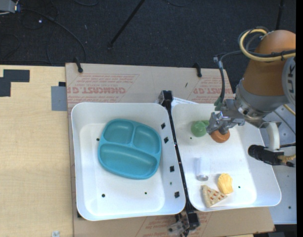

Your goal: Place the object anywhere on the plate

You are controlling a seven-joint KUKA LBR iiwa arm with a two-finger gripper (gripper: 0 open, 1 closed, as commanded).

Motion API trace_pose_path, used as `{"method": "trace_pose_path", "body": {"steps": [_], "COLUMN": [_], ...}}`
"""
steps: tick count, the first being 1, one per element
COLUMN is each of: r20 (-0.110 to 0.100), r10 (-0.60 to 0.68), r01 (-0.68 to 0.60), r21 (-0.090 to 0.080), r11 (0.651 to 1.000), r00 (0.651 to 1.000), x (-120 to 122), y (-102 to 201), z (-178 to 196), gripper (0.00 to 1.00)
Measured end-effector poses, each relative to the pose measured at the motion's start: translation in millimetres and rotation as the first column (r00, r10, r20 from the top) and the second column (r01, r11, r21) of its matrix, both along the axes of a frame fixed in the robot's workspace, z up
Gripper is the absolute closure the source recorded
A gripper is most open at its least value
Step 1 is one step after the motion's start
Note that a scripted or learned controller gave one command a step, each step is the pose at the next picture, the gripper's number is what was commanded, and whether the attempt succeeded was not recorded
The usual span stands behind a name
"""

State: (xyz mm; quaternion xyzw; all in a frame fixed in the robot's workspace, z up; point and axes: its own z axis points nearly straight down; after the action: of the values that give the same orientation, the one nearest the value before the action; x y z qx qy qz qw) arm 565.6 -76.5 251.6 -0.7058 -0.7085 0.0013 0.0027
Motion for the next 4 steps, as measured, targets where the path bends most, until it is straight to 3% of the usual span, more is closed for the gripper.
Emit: {"method": "trace_pose_path", "body": {"steps": [1, 4], "r20": [0.001, -0.001], "r10": [0.001, 0.002], "r01": [-0.001, -0.002], "r21": [0.0, -0.001], "r11": [1.0, 1.0], "r00": [1.0, 1.0], "x": [-6, -35], "y": [48, 208], "z": [3, -34], "gripper": [1.0, 1.0]}}
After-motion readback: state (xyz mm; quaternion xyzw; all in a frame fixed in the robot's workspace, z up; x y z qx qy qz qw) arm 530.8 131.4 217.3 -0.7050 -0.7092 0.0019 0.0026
